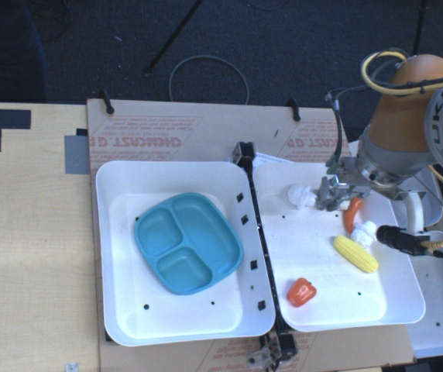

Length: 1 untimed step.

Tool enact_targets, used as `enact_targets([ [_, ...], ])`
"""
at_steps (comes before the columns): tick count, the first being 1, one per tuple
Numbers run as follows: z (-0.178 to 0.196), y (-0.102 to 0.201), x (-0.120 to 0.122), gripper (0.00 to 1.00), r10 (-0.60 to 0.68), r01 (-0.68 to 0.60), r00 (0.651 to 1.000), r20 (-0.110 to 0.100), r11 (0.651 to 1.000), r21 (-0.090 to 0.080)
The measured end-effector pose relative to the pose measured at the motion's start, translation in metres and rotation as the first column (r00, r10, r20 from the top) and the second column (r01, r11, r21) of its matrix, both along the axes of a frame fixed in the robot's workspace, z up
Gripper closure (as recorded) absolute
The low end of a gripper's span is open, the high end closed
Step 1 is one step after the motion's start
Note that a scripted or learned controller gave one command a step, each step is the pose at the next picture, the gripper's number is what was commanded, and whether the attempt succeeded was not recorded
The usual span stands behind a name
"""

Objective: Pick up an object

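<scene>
the bench point(28, 246) is pale wood with dark patches near its far left; a cardboard sheet point(175, 134) with red print lies on it. two white bins sit side by side on the cardboard, the left bin point(121, 316) touching the right bin point(396, 304) along a black clip strip point(254, 231).

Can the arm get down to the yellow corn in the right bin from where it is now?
Probably yes: the corn lies exposed on the bin floor, just below the end effector, nothing covering it.

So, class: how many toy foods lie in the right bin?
3 clearly: corn mid-right, red pepper near the front, carrot by the gripper. A white item is unclear; the arm may hide more.
</scene>
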<state>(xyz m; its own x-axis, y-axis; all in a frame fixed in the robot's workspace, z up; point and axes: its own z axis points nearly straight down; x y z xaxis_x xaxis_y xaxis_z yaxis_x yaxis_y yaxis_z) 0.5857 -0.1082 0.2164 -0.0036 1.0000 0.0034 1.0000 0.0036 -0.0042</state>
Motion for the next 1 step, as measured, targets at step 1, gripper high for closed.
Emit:
enact_targets([
  [1,-0.0038,0.0624,-0.0005,1.0,0.001,-0.001,1.0,0.0,1.0,0.0],
])
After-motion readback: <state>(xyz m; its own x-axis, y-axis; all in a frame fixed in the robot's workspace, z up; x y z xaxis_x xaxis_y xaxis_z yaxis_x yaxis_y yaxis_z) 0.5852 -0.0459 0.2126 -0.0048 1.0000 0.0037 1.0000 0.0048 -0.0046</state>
